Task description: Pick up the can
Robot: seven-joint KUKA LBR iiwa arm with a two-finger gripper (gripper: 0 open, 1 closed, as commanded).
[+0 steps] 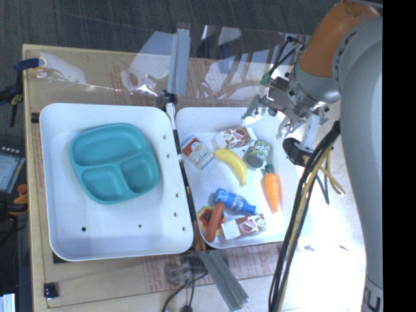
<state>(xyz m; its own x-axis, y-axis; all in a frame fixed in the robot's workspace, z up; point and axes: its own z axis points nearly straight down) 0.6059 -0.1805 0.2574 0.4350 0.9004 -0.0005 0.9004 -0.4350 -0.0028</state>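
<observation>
Small dark green-labelled metal can [257, 153] lies tilted in right white bin [296, 226], beside yellow banana [233, 164]; end effector [273, 117] hovers just above-right (empty; opening unclear).

My arm [354, 51] reaches in from the right, orange band up, and my gripper [268, 119] hangs with fingers spread apart, holding nothing.

The can [257, 153] (small, dark green-grey with a pale label) is lying tilted on its side in the right bin [294, 229], sitting between the banana [233, 164] and the carrot [272, 188].
</observation>
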